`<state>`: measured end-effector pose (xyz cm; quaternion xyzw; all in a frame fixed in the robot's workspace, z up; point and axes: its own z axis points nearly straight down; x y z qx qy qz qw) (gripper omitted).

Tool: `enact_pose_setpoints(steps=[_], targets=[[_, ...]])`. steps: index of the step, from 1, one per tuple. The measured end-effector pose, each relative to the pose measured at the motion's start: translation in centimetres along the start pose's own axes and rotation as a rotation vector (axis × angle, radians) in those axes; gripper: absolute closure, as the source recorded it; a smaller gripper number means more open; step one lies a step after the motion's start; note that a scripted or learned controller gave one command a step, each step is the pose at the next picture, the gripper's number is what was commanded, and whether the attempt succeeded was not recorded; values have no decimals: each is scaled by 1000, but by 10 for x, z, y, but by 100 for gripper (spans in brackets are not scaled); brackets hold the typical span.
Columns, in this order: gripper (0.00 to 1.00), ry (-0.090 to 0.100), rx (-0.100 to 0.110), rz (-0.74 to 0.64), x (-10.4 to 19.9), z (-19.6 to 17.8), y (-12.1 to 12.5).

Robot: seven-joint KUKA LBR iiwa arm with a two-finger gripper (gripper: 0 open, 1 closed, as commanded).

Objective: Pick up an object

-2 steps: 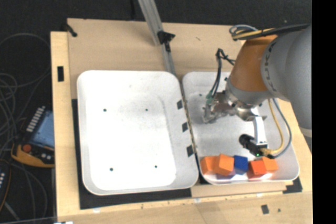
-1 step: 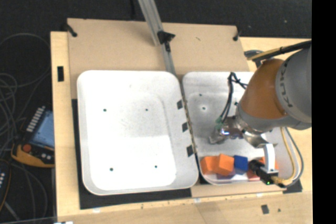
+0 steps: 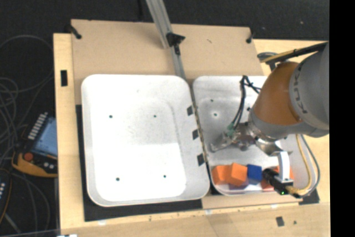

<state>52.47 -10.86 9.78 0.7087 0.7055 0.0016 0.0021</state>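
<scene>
Along the near wall of the right bin (image 3: pixel 213 98) lie several small blocks: an orange block (image 3: pixel 230 174), a blue block (image 3: pixel 254 172) beside it, and a further orange piece (image 3: pixel 280 174) at the right. The arm's grey body with its orange band (image 3: pixel 276 98) reaches over the right bin from the right. My gripper (image 3: pixel 222 143) hangs low over the bin's left-middle part, just above and to the left of the orange block. Nothing shows between its fingers.
The left bin (image 3: pixel 136 136) lies beside the right one, with black clips on the shared edge. A slanted metal rail (image 3: pixel 158 8) rises behind the bins. Cables and a handheld pendant (image 3: pixel 39 144) lie off the bench to the left.
</scene>
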Motion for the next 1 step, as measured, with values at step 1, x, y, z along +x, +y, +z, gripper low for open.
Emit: enact_pose_setpoints(steps=[1], targets=[[0,-2,0,-2,-31,0,43]])
